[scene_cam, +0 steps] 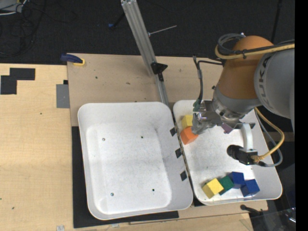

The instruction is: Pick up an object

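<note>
1. Your likely targets sit at the gripper (198, 124): a yellow block (186, 121) just to its left and an orange block (188, 136) just below and left of it, the two touching each other against the left wall of the right bin (269, 186).
2. Your view does not show either block between the fingers. The gripper body covers the fingertips, so you cannot tell from this frame whether it is spread or closed, nor whether it touches either block.
3. Well below and to the right of the gripper, near the right bin's front edge, you have a cluster of four more pieces: a second yellow block (212, 187), a green block (226, 183) touching it, and two blue blocks (244, 183) beside the green one. All lie on the bin floor, apart from the gripper.
4. The arm (250, 76) enters from the right, with its orange band directly above and right of the gripper and the grey link beyond it. Cables loop around the wrist, and a black fitting (239, 153) hangs below and right of the gripper over the bin floor.
5. To the gripper's left, past the shared edge, you see the left bin (96, 129), its white floor bearing only small dark specks.
6. Above and left of the gripper, a slanted aluminium rail (142, 37) runs down toward the junction of the two bins.
7. Both bins rest on the wooden bench (33, 129).
</note>
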Controlling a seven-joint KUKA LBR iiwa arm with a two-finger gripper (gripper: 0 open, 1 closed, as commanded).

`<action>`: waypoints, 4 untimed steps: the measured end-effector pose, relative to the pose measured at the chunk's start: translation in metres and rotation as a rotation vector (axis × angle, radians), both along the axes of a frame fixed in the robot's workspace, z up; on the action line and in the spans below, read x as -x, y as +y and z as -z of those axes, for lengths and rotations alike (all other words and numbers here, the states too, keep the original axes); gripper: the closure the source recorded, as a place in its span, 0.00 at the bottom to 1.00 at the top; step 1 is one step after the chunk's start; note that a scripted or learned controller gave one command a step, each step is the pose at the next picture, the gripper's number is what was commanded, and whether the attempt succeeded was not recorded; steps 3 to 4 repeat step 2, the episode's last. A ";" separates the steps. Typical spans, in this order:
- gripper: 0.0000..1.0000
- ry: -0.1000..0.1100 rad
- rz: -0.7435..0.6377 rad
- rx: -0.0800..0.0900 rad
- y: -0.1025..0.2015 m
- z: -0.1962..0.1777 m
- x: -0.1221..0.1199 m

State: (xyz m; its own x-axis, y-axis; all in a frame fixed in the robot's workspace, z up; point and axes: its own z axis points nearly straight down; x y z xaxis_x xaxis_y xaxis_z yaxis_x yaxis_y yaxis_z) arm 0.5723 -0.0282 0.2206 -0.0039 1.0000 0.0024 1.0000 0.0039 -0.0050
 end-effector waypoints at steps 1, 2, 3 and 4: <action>1.00 -0.002 0.000 0.001 0.042 -0.003 -0.002; 1.00 -0.003 -0.001 0.000 0.101 -0.008 -0.011; 1.00 -0.003 -0.001 0.000 0.101 -0.008 -0.011; 1.00 -0.003 -0.001 0.000 0.101 -0.008 -0.011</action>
